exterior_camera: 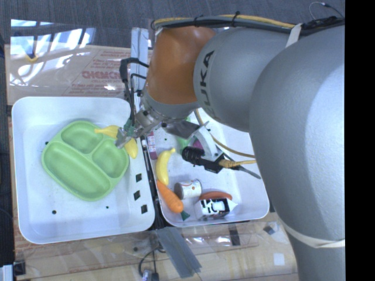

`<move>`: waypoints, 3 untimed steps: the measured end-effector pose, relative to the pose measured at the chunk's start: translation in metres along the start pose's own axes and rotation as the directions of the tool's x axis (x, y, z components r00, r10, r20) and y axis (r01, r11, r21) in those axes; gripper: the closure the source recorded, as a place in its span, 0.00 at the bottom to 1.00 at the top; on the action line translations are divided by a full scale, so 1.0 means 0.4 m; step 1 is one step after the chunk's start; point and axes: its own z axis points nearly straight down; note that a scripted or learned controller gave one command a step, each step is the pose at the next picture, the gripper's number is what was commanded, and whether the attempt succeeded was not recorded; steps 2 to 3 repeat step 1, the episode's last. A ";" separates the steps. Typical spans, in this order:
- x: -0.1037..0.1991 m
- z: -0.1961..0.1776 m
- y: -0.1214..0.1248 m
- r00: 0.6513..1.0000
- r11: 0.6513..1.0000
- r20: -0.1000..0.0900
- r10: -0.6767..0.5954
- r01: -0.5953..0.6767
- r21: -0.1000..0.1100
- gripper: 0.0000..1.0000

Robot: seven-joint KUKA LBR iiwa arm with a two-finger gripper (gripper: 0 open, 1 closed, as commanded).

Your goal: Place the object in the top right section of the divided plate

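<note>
Hovering at the left bin's (35, 215) right edge, the gripper (125, 137) meets one divided plate (82, 168); whether it is gripping anything, I cannot tell. Two bananas show: one (107, 131) beside it, one (163, 164) in the right bin (258, 198).

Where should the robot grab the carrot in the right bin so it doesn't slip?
Probably the carrot's thick orange middle, coming straight down from above with the fingers across its narrow width. It lies flat and slanted near the right bin's left wall, so the sides are crowded, and its green tip looks too thin.

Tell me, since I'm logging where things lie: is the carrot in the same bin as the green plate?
No. The carrot lies in the right bin, while the green plate sits in the left bin.
</note>
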 end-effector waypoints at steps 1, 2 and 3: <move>0.000 0.000 0.000 1.000 1.000 0.000 0.000 0.000 0.000 0.00; 0.000 0.000 0.000 1.000 1.000 0.000 0.000 0.000 0.000 0.00; 0.000 0.000 0.000 1.000 1.000 0.000 0.000 0.000 0.000 0.00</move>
